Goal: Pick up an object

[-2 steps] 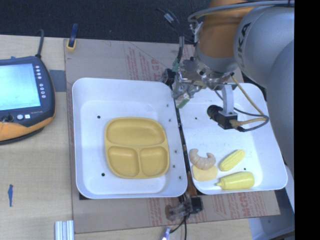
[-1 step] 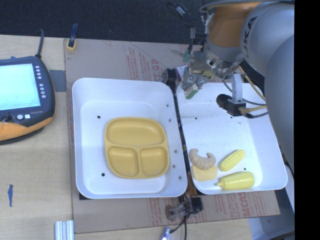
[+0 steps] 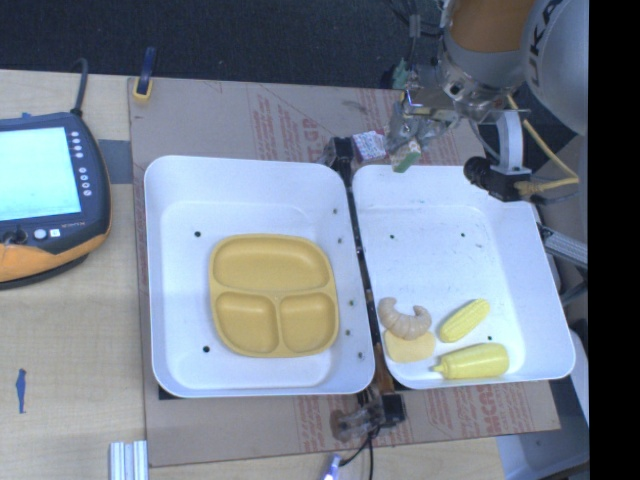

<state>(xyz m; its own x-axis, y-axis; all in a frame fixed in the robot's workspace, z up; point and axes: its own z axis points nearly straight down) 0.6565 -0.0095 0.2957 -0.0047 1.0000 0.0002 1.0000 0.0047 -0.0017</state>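
Gripper (image 3: 412, 140) hangs over the far rim of the right bin (image 3: 520, 368), well apart from the food at the bin's near end

Whether it is open, shut or holding anything cannot be told from this view. The croissant (image 3: 405, 318) touches a pale yellow disc (image 3: 410, 346) at the near left of the right bin; the corn (image 3: 464, 320) and a yellow bottle (image 3: 472, 362) lie just beside them. The left bin (image 3: 170, 268) holds a yellow divided tray (image 3: 272, 294)
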